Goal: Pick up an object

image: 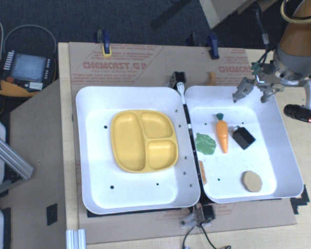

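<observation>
The right bin (269,188) holds an orange carrot (222,134) with a green top, a green leaf-shaped piece (206,143), a small black block (243,137) and a round tan cookie (252,181). My gripper (254,92) hovers over the bin's far edge, above and to the right of the carrot. Its two fingers are spread apart with nothing between them.
A yellow divided plate (144,140) lies in the left bin (93,180). The bins sit on a cardboard sheet (145,61) clamped at the back. A handheld controller (26,69) rests off the bench at the left.
</observation>
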You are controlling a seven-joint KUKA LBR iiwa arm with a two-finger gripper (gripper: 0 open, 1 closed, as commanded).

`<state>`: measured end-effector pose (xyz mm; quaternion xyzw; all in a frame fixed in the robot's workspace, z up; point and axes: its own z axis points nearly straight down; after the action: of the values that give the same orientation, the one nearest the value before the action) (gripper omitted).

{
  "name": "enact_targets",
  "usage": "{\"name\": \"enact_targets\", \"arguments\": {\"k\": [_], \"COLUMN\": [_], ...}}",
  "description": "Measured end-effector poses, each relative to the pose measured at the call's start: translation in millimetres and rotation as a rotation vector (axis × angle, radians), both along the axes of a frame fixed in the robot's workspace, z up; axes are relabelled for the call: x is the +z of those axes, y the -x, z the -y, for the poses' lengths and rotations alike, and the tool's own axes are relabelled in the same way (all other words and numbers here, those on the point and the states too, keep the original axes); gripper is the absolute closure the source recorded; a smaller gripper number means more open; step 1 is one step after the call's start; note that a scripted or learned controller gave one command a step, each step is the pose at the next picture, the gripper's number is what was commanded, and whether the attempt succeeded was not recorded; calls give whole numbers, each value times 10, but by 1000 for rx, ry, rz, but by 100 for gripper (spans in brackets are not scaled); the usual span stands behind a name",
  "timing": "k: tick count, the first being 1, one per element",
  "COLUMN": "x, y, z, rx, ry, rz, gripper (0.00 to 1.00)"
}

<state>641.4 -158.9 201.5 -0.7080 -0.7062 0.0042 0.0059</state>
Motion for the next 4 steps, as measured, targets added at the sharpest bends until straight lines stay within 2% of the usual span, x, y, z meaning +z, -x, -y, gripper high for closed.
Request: {"name": "enact_targets", "arguments": {"k": [1, 2, 3, 4], "x": [91, -344, -961, -1183], "y": [-32, -14, 52, 57], "z": [-4, 36, 50, 43], "rx": [3, 2, 2, 3], "ry": [3, 2, 1, 1], "rz": [15, 10, 8, 10], "gripper": [0, 0, 0, 0]}}
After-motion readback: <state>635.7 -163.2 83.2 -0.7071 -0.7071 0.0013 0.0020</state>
